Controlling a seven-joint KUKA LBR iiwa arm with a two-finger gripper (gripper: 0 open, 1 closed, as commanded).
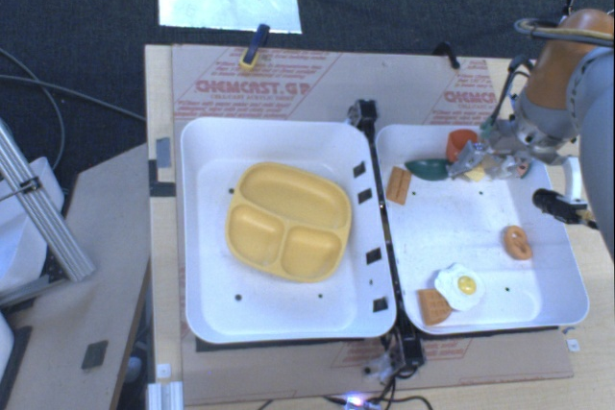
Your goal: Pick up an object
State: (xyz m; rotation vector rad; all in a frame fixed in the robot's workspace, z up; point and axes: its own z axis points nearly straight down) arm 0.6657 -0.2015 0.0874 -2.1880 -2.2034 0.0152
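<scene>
My gripper (488, 160) hangs low over the far part of the right bin (553, 302), reaching in from the right. It is right beside a red-orange toy (460, 145), a green toy (428, 169) and a small yellow piece (474, 174); whether it touches any of them is unclear. Elsewhere in this bin lie an orange-brown block (397, 184) by the left wall, a small donut (518, 242) at the right, and a fried egg (459, 286) with a toast piece (433, 306) at the near edge.
The left bin (207, 302) holds a yellow divided plate (287, 220). A black divider with clips (375, 206) separates the two bins. The grey arm with its orange band (562, 77) stands over the right bin's far right corner.
</scene>
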